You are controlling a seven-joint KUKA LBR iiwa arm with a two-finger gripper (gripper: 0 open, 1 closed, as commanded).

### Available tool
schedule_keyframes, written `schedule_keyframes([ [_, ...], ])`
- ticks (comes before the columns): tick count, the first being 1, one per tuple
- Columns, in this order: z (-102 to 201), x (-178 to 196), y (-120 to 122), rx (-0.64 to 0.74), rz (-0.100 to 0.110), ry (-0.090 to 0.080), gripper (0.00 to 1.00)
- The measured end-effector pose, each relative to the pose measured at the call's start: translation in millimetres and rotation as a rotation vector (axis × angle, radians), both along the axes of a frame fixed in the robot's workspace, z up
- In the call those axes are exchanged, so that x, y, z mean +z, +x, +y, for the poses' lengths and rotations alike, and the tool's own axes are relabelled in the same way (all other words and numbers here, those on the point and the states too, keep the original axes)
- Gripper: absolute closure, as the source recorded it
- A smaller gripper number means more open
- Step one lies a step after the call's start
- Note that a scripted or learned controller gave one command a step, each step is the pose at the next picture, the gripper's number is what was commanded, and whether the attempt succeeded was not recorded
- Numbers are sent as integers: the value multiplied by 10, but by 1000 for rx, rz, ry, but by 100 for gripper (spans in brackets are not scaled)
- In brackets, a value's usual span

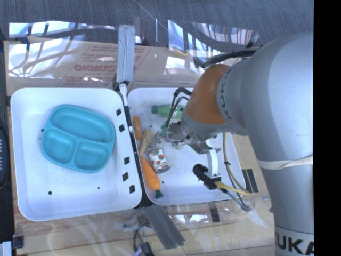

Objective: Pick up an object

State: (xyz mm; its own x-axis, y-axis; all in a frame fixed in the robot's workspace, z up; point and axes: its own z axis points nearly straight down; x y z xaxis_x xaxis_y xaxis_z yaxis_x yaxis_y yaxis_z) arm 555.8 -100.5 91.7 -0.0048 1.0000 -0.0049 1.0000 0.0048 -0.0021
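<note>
Crowding along the right bin's [181, 193] left wall are two carrots [151, 176], one small printed can [159, 160] and one green bottle [162, 110] (partly hidden by the arm). The gripper [171, 135] is hanging just right of the can; whether it is spread or pinching, I cannot tell. One blue divided plate [78, 137] is lying in the left bin [32, 196], with bare floor ringing it.

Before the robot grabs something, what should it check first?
1. Things to pick in the right bin: ok; carrot, small can and green bottle lie there.
2. Gripper over that bin: ok.
3. Something held already: cannot tell; the wrist hides it.
4. Carrot clear of the wall: not ok; it lies along the divider.
5. Blue plate out of the way: ok; it sits in the left bin.
</note>
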Motion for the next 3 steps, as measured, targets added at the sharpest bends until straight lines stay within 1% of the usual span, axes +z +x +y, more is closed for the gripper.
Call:
schedule_keyframes([
  [1, 11, 83, 0, 5, 3, 2, 100],
  [2, 13, 81, -1, 6, 4, 2, 0],
  [3, 31, -9, -573, 3, 1, 4, 0],
])
